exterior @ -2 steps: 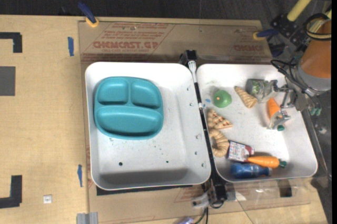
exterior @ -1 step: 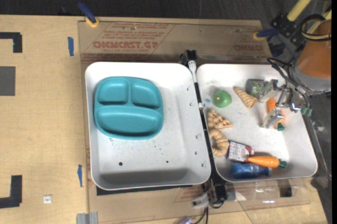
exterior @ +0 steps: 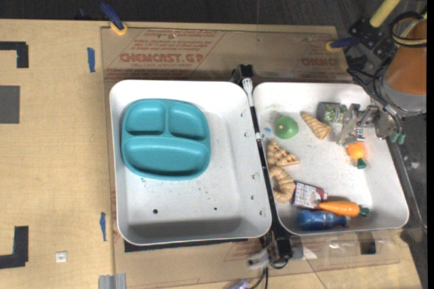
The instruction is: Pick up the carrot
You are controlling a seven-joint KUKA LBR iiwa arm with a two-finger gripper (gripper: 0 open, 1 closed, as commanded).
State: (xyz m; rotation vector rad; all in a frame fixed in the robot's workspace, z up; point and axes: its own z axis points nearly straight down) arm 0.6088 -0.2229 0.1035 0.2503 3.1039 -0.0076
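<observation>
Gripper (exterior: pixel 354 126) hangs low over the right bin's (exterior: pixel 397 176) far right part, fingers spread, pinching nothing, just above a small orange fruit (exterior: pixel 357 152). Carrot (exterior: pixel 341 208) lies near the bin's front edge, touching a blue bottle (exterior: pixel 320 220).

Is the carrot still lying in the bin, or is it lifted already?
Lying in the bin. The carrot rests flat on the right bin's floor near its front wall, apart from the gripper.
</observation>
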